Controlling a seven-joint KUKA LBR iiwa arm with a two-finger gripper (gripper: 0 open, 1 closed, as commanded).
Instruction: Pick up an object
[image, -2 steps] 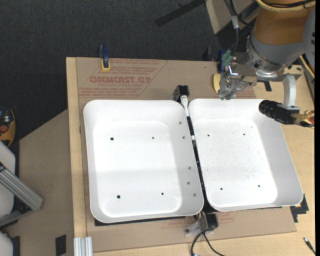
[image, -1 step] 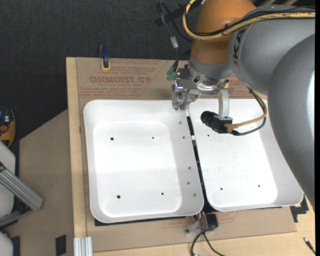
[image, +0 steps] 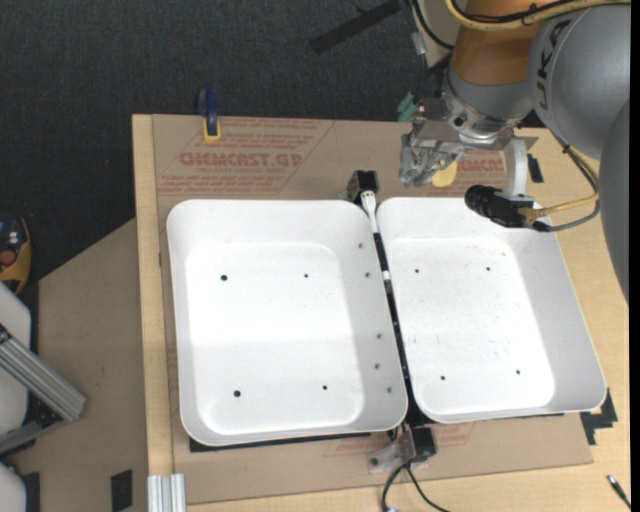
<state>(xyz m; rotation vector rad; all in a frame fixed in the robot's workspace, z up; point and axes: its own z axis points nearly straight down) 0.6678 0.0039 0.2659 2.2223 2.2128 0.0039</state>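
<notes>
Yellowish object, small and pale, sits between the fingers of the pincer, above the far rim of the right bin. Pincer clamped on it, as far as the slant allows; the object peeks out on the side toward the arm. Its shape and long axis too small to tell. Arm, grey with orange band, reaches in from the right and hangs over the cardboard sheet behind the bins. Left bin lies well apart from the pincer, across the black divider. Judgement: the pick looks made, the object directly at the pincer rather than off to any side; the coming move turns on the grip holding.
</notes>
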